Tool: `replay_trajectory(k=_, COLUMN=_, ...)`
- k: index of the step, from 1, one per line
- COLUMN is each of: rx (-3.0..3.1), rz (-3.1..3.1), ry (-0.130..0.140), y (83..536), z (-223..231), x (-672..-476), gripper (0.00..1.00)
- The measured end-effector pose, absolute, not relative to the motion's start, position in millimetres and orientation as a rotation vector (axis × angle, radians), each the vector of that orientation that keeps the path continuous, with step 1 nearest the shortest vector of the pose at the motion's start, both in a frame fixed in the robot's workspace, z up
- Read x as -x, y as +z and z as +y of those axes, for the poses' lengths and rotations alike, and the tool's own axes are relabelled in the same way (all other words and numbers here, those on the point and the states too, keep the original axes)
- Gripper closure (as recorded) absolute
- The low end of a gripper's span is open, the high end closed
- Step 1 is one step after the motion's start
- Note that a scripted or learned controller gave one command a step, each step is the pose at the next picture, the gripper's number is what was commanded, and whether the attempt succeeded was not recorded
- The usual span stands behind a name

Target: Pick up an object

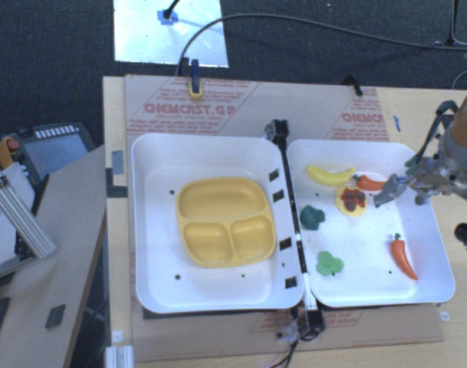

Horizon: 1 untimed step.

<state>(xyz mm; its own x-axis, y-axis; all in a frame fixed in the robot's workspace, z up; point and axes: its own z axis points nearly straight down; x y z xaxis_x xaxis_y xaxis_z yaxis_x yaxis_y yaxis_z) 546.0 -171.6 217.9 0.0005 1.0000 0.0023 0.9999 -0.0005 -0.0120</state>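
End effector over the right bin's upper right, nothing in its grasp

From my remote seat I see the arm (465,140) entering at the right edge of the frame, its end effector (402,190) hanging over the upper right part of the right bin (425,286). The fingers (386,195) are spread apart, one grey tip pointing left toward the middle of the bin, and I see no object between them.

The pickable items all lie in the right bin. A yellow banana (330,175) sits near the bin's top edge, left of the end effector. Just to its right is a small orange carrot (369,182), lying close beside the finger tip; I cannot tell whether they touch. Below the banana is a round yellow piece with red toppings (352,201). Toward the left side of the bin rests a dark green broccoli piece (312,218), and lower down a lighter green leafy piece (330,264). A larger orange carrot (402,257) lies in the lower right of the bin, well apart from the end effector.

The left bin (152,228) in the middle of the frame holds a yellow divided tray (225,221) with three compartments. Both bins rest on a cardboard sheet (241,102) on the counter (114,113). At the left edge of the frame I see a teach pendant (53,148).
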Motion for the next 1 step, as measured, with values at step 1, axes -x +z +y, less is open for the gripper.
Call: replay_trajectory(k=1, rx=2.219, rz=-2.226, ry=-0.001, y=225.2, z=-170.9, x=-548.7, gripper=0.0)
